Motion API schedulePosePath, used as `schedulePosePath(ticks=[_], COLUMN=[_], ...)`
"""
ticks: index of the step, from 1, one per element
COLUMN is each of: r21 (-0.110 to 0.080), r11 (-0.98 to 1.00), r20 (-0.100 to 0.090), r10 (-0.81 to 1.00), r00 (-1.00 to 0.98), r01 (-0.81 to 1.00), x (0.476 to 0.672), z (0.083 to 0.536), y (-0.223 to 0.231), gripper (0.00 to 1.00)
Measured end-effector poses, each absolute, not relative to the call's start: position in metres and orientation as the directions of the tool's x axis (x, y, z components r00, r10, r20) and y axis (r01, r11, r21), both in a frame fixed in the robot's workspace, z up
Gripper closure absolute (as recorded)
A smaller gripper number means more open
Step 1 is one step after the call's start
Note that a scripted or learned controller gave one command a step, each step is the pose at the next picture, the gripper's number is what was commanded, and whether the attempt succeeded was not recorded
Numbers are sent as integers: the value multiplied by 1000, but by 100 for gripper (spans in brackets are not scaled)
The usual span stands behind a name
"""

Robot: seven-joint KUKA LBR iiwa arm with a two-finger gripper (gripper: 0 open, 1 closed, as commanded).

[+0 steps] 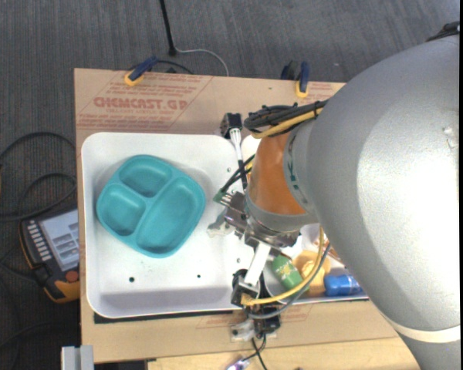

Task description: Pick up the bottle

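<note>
arm (386, 191): covers right bin (355, 297) | bottle (282, 270): partly hidden | hand grip: can't tell

Dark grey carpet (77, 21), brown bench board (208, 99)

Teal divided plate (150, 204), white bin (139, 295), grey arm (393, 191) with orange band (272, 177), green-capped bottle (282, 270), blue object (341, 285), tan surface (139, 102) with red lettering
</note>
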State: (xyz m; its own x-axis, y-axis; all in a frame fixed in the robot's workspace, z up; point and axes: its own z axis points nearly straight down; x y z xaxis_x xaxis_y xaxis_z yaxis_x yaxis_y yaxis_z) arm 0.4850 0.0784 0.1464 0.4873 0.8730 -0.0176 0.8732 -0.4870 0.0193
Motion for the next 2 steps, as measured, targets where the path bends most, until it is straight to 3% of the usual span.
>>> schedulePosePath(ticks=[1, 2], r21=[24, -1], r11=[-498, -230], r20=[-37, -2], r10=[866, 973], r00=[498, 230], r01=[867, 973], x=[483, 506], z=[155, 239], y=[66, -5], gripper=[100, 100])
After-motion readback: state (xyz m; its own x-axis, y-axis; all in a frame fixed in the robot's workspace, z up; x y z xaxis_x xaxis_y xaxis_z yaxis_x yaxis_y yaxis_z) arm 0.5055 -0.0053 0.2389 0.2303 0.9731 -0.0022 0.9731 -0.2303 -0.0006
